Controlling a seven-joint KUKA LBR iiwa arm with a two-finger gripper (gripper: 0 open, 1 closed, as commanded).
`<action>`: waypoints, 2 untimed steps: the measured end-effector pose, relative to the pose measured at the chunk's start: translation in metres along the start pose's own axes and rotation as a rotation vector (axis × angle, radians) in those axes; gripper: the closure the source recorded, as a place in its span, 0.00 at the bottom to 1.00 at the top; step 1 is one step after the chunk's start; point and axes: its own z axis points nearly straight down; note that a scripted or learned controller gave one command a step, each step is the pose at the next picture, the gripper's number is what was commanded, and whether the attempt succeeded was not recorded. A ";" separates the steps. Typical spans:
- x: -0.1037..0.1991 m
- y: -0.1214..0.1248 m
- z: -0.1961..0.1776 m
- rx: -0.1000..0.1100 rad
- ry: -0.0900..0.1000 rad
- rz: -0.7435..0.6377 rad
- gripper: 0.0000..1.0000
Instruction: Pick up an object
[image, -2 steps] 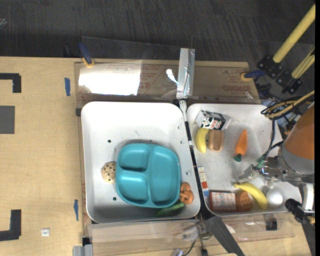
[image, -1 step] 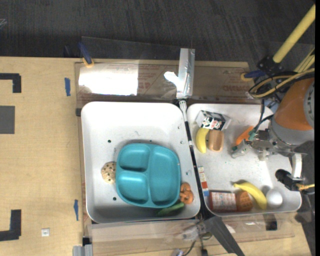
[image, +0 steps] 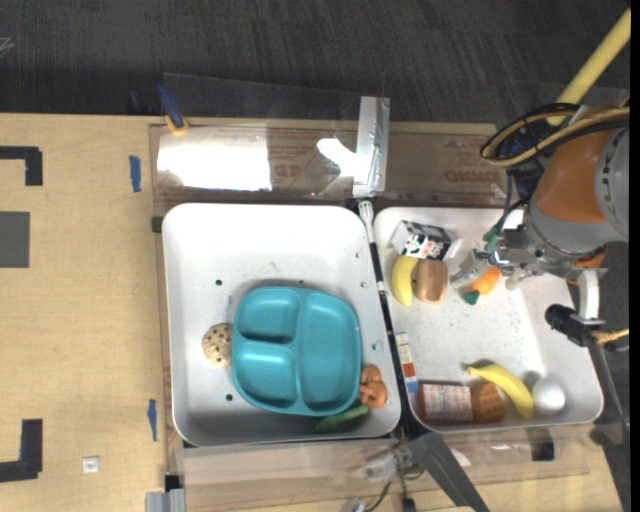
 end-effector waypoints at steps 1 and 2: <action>-0.026 0.038 0.036 -0.001 -0.001 -0.023 0.00; -0.025 0.039 0.025 -0.004 -0.004 -0.027 1.00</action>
